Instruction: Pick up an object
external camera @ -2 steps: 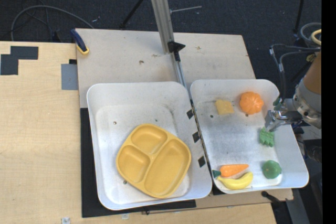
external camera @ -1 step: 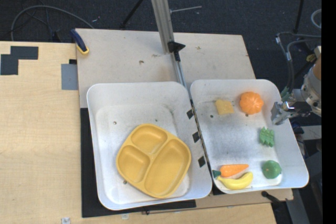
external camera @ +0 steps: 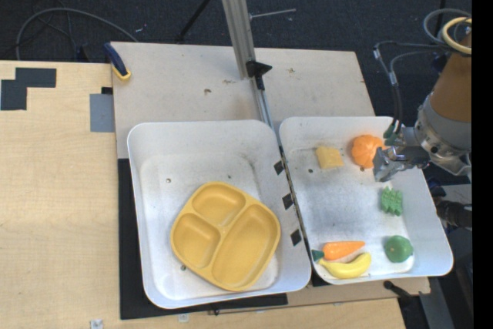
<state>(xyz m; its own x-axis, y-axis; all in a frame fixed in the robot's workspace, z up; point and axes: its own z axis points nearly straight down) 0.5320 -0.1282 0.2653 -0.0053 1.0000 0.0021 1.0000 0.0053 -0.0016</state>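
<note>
1. The gripper (external camera: 387, 162) hangs over the right bin (external camera: 339, 200), near its upper right corner, at the end of the arm (external camera: 451, 112) that enters from the right.
2. Jaw state: the view does not resolve it. Nothing can be confirmed as held.
3. The nearest candidate for pickup is the orange fruit (external camera: 365, 150). It lies just to the left of the gripper and slightly toward the bin's far wall, apparently touching or almost touching the gripper body. It is round, so it presents no long axis and imposes no preferred jaw orientation.
4. Judgement: the coming move depends on a short shift to the left to centre the gripper over the fruit before any descent.
5. A pale yellow block (external camera: 330, 157) lies just beyond the fruit on its left side, close enough that a pushed fruit could roll against it.
6. A green ridged toy (external camera: 391, 201) lies near the gripper, toward the bin's front.
7. Well apart, along the front edge of the right bin, lie a green round vegetable (external camera: 398, 249), a carrot (external camera: 343, 250) and a banana (external camera: 348, 266), the last two touching.
8. The left bin (external camera: 154, 158) holds a yellow divided plate (external camera: 225, 234); it plays no part in the approach.
9. Obstruction: the bin's right wall stands close beside the gripper.
</note>
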